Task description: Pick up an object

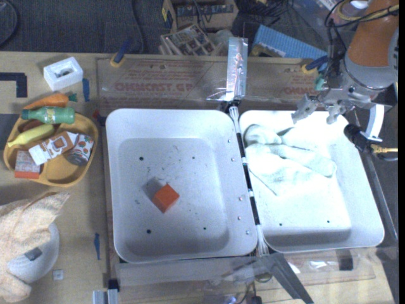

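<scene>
gripper (318,107) hangs over the far edge of the right bin (364,233), fingers spread apart with nothing between them. orange block (166,197) lies alone on the floor of the left bin (126,132), near its middle, well apart from the gripper. a crumpled white cloth (288,159) lies in the right bin's far half, just below the gripper.

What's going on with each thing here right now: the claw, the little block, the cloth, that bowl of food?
Gripper: fingers spread open, holding nothing, above the right bin's far edge.
Orange block: lying loose in the left bin.
White cloth: crumpled in the right bin.
Yellow bowl: full of toy food.
</scene>
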